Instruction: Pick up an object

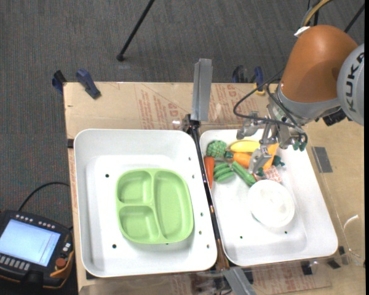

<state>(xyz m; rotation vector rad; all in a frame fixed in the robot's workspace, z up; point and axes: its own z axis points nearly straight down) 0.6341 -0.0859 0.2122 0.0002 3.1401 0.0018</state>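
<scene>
End effector point(259, 162) among toy vegetables point(229, 163)

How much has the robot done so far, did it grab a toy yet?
Not yet, as far as I can see. Done: the arm has reached over the right bin, and its end effector is down among the toy vegetables. In hand: nothing visibly lifted; the toys lie in the bin beside the white bowl. Left: gripping one toy and raising it. The green tray sits in the left bin.

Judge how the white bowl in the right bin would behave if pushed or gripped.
The white bowl sits flat on the bin floor, so it would probably slide, not roll. It looks smooth and rigid, perhaps slippery; its width suggests a rim grip for the pincer.
</scene>
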